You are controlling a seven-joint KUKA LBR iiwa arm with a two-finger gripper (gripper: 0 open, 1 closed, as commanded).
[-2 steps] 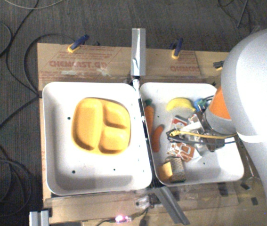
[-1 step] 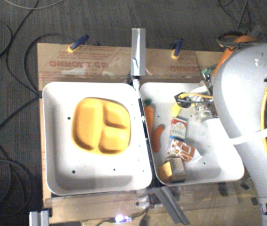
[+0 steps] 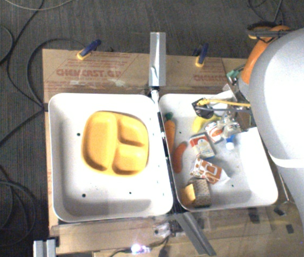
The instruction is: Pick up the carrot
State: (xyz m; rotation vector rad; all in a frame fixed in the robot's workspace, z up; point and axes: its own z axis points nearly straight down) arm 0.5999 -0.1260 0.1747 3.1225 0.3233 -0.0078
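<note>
Gripper [image 3: 228,127] hangs low over the upper right part of the right bin [image 3: 251,183], amid a clutter of small packets, and from my seat I cannot tell whether it is wide or narrow, nor can I see anything held in it. My target, the carrot [image 3: 169,135], lies well to the gripper's left, stretched along the bin's left wall with its green top pointing to the far rim; it looks untouched and flat on the floor. So I judge the task barely begun: the arm [image 3: 286,90] is in the correct bin but not yet over the carrot, and the approach, the closing and the lift are all still to come. The carrot is a slim, tapered, smooth orange stick, probably hard plastic, so it may roll or slip against the wall. Just beside its lower end lies a redder, rounded sausage [image 3: 179,157], close in colour and easy to confuse. A yellow lump [image 3: 199,125] sits between carrot and gripper. Glossy printed packets [image 3: 207,170] lie near the middle, crinkled and thin. A spongy block [image 3: 195,191], yellow with a rough brown face, rests by the near rim. The left bin [image 3: 66,189] holds a smooth, moulded yellow tray [image 3: 117,142] with rounded compartments
</note>
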